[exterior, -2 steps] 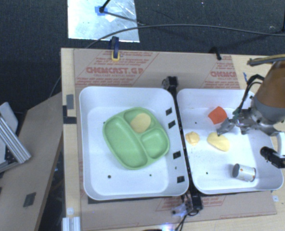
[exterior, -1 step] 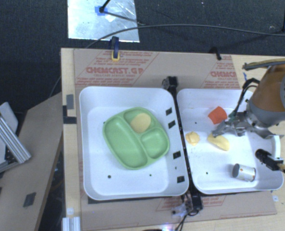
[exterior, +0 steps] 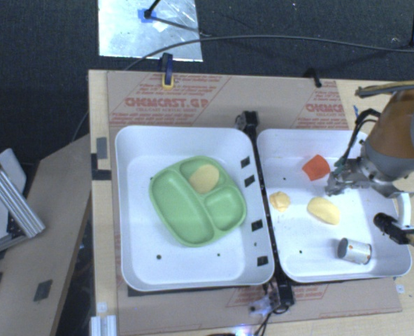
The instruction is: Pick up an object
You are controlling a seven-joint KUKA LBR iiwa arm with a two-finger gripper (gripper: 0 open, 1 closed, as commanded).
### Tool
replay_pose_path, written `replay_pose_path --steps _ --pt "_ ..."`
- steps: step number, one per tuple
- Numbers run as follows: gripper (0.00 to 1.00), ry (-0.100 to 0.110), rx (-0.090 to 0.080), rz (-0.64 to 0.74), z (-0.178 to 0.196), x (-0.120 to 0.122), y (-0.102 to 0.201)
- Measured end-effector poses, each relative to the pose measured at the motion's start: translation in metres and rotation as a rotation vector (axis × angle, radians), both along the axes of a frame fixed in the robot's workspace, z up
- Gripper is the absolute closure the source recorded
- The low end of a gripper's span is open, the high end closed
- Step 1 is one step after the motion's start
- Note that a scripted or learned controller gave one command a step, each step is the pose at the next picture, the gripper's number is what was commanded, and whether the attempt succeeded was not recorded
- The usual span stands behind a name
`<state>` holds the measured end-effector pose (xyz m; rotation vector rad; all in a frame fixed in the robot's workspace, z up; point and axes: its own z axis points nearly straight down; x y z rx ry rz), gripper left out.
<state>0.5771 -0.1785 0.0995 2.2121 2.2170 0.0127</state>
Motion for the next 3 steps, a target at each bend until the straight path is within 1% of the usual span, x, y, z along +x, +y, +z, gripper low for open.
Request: replay_pose_path --steps 1,2,3 --pt "1.0 0.006 0.0 0.003 0.061 -0.001 0.007" --pt "1.0 0.004 -0.001 0.003 0.124 -0.005 0.01" --pt "1.0 0.005 -0.001 0.004 0.184 0.0 0.018"
